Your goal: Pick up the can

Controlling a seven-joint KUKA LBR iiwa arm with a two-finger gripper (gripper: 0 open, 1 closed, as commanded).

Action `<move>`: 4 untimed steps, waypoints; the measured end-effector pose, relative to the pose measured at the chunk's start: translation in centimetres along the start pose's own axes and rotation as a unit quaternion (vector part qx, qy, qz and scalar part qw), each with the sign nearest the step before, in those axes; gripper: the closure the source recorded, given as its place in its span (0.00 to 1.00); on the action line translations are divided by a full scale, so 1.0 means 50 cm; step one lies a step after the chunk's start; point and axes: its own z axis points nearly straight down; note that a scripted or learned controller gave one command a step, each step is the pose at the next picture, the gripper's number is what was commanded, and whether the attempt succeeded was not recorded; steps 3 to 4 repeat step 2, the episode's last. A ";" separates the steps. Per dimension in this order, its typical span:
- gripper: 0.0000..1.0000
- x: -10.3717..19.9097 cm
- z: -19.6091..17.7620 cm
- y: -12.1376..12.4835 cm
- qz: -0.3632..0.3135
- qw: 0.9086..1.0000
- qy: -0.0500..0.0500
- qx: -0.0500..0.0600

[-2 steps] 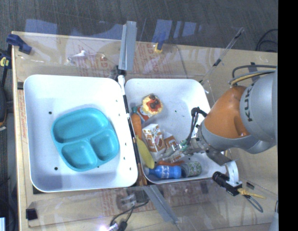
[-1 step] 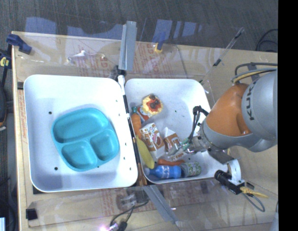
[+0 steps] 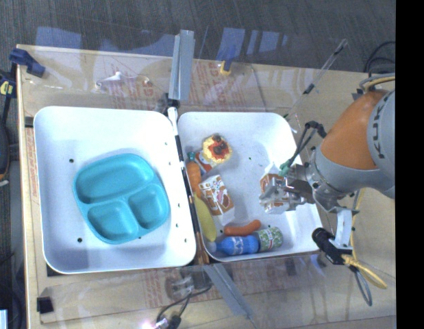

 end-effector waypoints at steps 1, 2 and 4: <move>1.00 0.125 -0.120 -0.006 -0.005 1.000 0.000 0.000; 1.00 0.279 -0.140 0.181 0.003 1.000 -0.001 0.002; 1.00 0.279 -0.140 0.181 0.003 1.000 -0.001 0.002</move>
